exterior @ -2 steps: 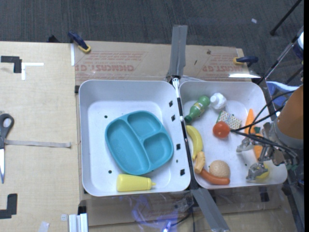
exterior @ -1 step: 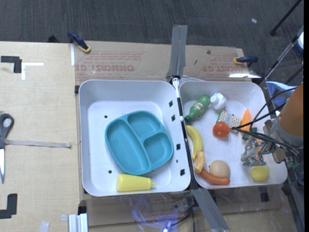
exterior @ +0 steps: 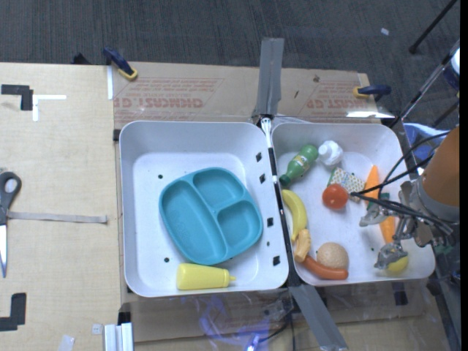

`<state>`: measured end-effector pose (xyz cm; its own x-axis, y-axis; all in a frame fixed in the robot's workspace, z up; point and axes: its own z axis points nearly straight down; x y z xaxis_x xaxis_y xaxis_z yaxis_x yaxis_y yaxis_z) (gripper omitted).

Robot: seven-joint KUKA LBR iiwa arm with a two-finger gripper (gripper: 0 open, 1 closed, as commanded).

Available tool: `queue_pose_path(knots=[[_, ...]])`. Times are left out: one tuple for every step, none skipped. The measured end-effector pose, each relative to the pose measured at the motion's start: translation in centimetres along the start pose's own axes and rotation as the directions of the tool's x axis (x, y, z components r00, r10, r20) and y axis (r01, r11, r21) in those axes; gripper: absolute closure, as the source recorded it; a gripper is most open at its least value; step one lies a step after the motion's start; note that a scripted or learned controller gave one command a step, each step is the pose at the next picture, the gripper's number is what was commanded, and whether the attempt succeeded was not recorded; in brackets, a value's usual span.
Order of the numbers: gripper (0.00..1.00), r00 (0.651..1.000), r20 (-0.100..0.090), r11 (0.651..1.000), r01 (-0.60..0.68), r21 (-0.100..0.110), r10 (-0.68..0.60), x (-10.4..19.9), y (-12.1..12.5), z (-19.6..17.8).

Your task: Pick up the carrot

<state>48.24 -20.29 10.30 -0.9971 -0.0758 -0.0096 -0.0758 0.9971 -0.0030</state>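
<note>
An orange carrot (exterior: 378, 199) lies in the right-hand white bin (exterior: 351, 131), close to that bin's right wall, running roughly from the far side toward the near side. The robot's gripper (exterior: 384, 232) hangs directly over the carrot's nearer half, its metal parts and dark cables crossing in front of the carrot, and whether it is released, clenched, or grasping anything cannot be told from this angle. The grey arm with its orange band (exterior: 446, 174) enters from the right edge. Just left of the carrot sits a small red tomato (exterior: 335, 197), and beyond that a speckled wedge (exterior: 345, 179), a white item (exterior: 330, 151), and a green bottle (exterior: 299, 164) lying on its side. Along the bin's left wall is a yellow banana (exterior: 295, 209), with a hot dog (exterior: 320, 268) and a round tan bun (exterior: 333, 254) toward the near edge. A small yellow piece (exterior: 397, 265) sits near the gripper in the near right corner. The left-hand white bin (exterior: 131, 218) holds a blue divided plate (exterior: 210, 214) and a yellow squeeze bottle (exterior: 202, 276) lying near the front wall.
</note>
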Motion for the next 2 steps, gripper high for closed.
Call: queue_pose_path(knots=[[1.00, 1.000, 0.006, 1.000, 0.003, 0.002, -0.003, -0.28, 0.02, -1.00], [0.00, 1.000, 0.006, 1.000, 0.003, 0.002, -0.003, -0.29, 0.04, -1.00]])
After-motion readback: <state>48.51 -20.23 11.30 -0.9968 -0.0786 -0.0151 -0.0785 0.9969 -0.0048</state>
